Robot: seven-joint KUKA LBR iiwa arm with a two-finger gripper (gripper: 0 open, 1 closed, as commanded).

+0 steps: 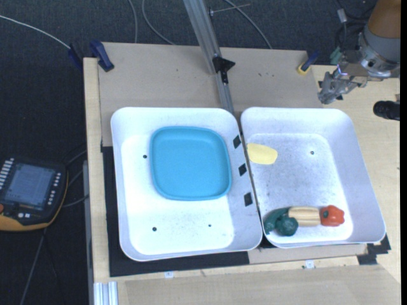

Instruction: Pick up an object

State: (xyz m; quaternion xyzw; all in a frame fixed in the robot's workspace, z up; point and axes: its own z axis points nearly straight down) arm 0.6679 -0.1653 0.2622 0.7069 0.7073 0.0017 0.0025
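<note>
From my remote station I see the gripper point(333, 86) poised over the bench's point(165, 75) far right corner, outside both bins; whether it is apart or together I cannot tell at this size. The arm above it shows a grey wrist and an orange band.

The right bin point(359, 170), shallow white plastic with rounded corners and a speckled floor, holds the candidate objects. A pale yellow flat piece point(262, 154) lies near its far left corner. Along its near edge three things lie in a row, touching: a dark green rounded lump point(280, 223), a tan cylindrical piece point(304, 216), and a red rounded item point(331, 216).

The left bin point(127, 170), of the same white plastic, carries a smooth blue square plate point(191, 162) with softened corners, set toward its far side.

The bench is pale, matte board. A slanted metal bar point(203, 30) crosses its far edge, and blue clamps point(100, 54) grip the far left corner. Beyond the bench's left edge, a handheld control pendant point(28, 192) with a screen rests on dark carpet, where thin cables point(76, 18) loop.
</note>
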